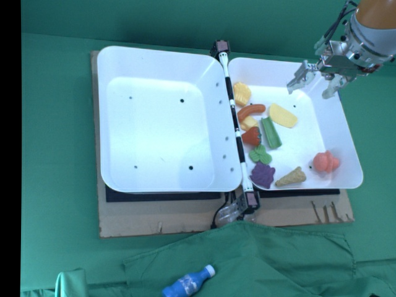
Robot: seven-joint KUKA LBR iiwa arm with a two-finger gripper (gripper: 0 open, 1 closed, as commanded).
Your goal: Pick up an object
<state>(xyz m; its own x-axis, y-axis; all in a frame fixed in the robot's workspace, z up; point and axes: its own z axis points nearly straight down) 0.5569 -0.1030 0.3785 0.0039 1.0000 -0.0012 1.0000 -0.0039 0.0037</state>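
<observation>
Nearest you, at the bottom edge, a small blue bottle (189,283) with a white cap lies on rumpled green cloth (260,262), which covers part of the cardboard sheet's (124,218) front edge.

Your gripper (316,82) hangs over the far right corner of the right bin (346,138), its two fingers spread wide with nothing between them. The arm above it is cut off by the top edge, so you see little more than the orange band (377,2) and the grey wrist.

Just below and left of the gripper, a flat yellow piece (283,115) lies nearest to it. Further left come a green stick (271,133), a red sausage (250,111), and a yellow ridged piece (241,93) close to the wall between the bins. A red strawberry-like toy (252,135) partly covers a pale yellow piece behind it, which is hard to identify. Toward the near rim lie a small green leafy toy (261,155), a purple grape cluster (263,175), a tan cone (291,177) and a pink-red lumpy toy (325,161) by the right wall.

The left bin (111,73) shows a few dark dots on its floor. At the near end of the divider, a shiny part (230,213) is blurred and hard to identify.
</observation>
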